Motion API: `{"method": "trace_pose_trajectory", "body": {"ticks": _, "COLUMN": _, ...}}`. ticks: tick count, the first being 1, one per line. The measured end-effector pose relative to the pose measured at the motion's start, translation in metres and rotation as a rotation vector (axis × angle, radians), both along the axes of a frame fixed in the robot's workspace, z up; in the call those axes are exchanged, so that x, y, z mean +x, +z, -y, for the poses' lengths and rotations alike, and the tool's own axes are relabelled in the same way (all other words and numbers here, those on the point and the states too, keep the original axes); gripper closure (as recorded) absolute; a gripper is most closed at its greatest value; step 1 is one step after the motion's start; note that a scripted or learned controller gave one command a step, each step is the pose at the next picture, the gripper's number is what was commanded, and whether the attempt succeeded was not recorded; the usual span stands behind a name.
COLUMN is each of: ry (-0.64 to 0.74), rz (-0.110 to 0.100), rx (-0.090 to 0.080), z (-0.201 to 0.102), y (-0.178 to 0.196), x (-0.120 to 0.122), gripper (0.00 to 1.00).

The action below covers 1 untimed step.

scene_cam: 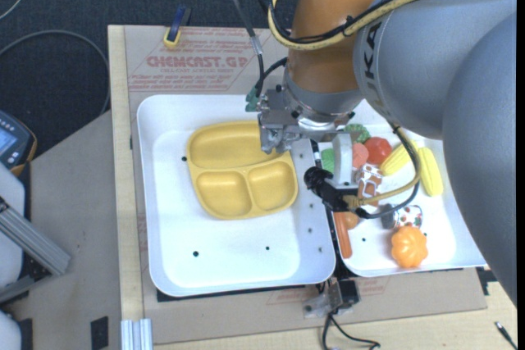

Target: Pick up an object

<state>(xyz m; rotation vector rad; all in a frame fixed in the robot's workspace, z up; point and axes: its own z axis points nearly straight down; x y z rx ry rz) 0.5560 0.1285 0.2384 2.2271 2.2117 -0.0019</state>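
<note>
A yellow divided plate (238,176) lies in the left white bin (164,201). The right bin (447,258) holds several toy foods: a red tomato (378,150), a green piece (339,157), a yellow corn cob (427,169), an orange pumpkin (408,247) and an orange carrot (344,235). My gripper (275,137) hangs under the orange wrist band (328,29), low over the plate's upper right rim, near the divide between the bins. The wrist body hides its tip.
A small patterned cube (371,177) and a white and red piece (408,217) lie among the toys. The grey arm (459,53) covers the right bin's far part. A brown board with red print (197,61) lies behind the bins.
</note>
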Motion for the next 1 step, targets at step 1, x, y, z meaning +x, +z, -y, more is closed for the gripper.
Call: {"method": "trace_pose_trajectory", "body": {"ticks": 1, "ry": 0.001, "rz": -0.002, "rx": 0.003, "z": 0.0472, "y": 0.0481, "x": -0.0551, "gripper": 1.00}}
